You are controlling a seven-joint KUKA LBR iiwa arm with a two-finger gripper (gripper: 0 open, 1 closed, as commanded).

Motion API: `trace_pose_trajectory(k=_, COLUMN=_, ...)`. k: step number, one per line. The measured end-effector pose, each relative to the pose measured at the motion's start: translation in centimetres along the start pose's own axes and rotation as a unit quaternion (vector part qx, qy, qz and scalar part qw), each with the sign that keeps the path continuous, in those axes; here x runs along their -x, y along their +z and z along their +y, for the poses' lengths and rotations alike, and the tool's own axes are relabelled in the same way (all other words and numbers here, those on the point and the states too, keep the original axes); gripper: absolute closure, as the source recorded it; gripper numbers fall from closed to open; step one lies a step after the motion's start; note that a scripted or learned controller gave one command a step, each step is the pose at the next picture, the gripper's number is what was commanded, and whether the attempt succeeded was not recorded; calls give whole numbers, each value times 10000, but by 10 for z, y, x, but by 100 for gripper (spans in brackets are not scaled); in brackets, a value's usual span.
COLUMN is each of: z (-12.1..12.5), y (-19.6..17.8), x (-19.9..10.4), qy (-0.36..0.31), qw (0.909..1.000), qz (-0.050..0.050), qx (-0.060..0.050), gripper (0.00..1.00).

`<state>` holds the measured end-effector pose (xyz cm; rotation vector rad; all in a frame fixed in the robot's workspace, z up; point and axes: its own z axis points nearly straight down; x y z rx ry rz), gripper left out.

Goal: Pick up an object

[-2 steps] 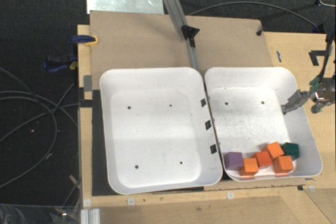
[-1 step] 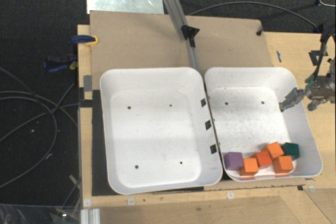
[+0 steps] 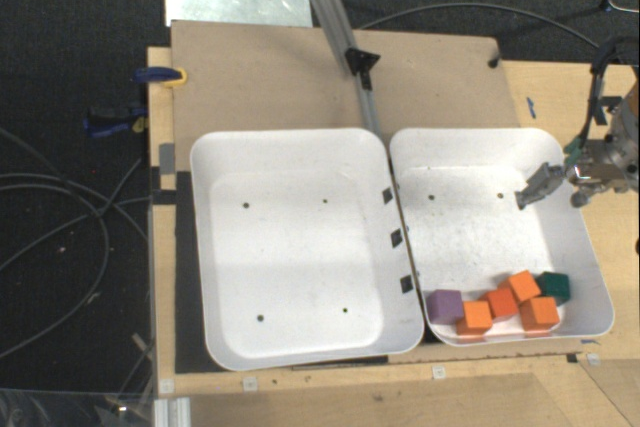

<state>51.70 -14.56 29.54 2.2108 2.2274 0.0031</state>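
- I see the pincer (image 3: 560, 183) reaching in from the right edge, over the upper right part of the right bin (image 3: 470, 215); one grey finger (image 3: 537, 184) sticks out toward the bin's middle; whether the pincer is spread or pressed together I cannot tell from this angle, and nothing shows between its fingers.
- The candidates sit bunched in the right bin's near corner: a purple cube (image 3: 446, 305), three orange cubes (image 3: 477, 316) (image 3: 523, 286) (image 3: 541, 313) with a further orange block (image 3: 501, 301) wedged among them, and a dark green block (image 3: 555, 287) at the far right; they touch or nearly touch each other and crowd the bin's front wall.
- The left bin (image 3: 300, 245) is bare white; the two bins sit side by side on the counter (image 3: 430, 75).
- My judgement: no pick has begun; the pincer is well apart from the cluster and must travel toward the near corner and descend.
- Risks as I read them: the blocks are packed tight, so a finger may land on top of a neighbour instead of sliding into a gap; a closing pinch could squeeze two blocks at once and drop both; the sloped front wall and corner leave little room for a finger on that side, so a collision with the rim is plausible; the purple cube, at the cluster's open left end, looks the least hemmed in.
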Motion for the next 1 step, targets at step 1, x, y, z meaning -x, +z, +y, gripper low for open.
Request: trace_pose_trajectory(k=1, z=13, y=-187, x=29, qy=9, qw=10000, qz=-18, qx=43, gripper=0)
